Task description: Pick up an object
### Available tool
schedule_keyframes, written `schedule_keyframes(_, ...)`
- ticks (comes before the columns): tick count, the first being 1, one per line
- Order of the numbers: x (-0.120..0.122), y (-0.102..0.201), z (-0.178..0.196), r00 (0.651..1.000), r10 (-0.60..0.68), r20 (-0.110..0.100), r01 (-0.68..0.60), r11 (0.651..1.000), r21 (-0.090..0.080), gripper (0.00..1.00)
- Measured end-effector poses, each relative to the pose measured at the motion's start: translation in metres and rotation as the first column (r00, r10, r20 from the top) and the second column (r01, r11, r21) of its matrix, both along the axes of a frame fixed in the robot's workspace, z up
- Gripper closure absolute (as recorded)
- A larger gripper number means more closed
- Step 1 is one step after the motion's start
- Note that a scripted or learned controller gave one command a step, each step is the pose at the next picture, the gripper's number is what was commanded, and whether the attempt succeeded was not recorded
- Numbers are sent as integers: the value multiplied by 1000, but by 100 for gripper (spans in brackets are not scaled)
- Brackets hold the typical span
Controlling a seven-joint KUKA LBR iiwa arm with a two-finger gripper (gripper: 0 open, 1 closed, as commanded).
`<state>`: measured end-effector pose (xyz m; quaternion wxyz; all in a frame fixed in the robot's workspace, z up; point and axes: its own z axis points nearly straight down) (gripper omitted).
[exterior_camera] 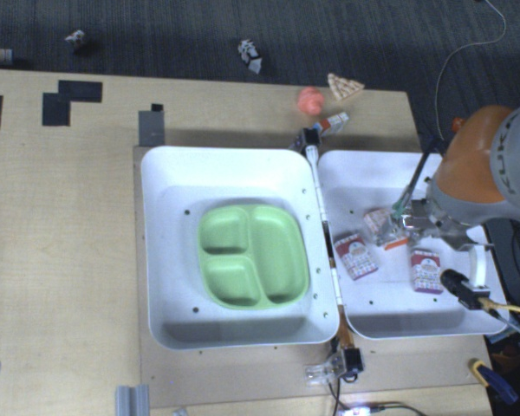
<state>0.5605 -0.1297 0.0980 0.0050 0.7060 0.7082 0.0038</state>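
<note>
The pale wood tabletop (61,258) carries two shallow white bins set side by side, which keeps loose things corralled within the arm's reach. The left bin (169,198) holds a light green divided tray (251,254) lying flat in its middle. The right bin (364,176) holds the small items to pick from. The grey arm (494,167) with its orange band reaches in from the right, bent low over the right bin so the jaws (405,222) sit among those items, just beside a small clear-wrapped object (378,224); whether the jaws are spread or pinching anything cannot be told at this size. Near them lie two small red-and-white packets, one (356,256) toward the bin's left and one (425,271) to the right; their printing is too small to read. Beyond the bins, at the tabletop's far edge, rests a pink ball (310,100).
</note>
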Motion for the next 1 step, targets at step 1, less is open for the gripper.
schedule_keyframes(1, -71, 27, 86, 1000, -1, -10, 1, 1000, 2, 100)
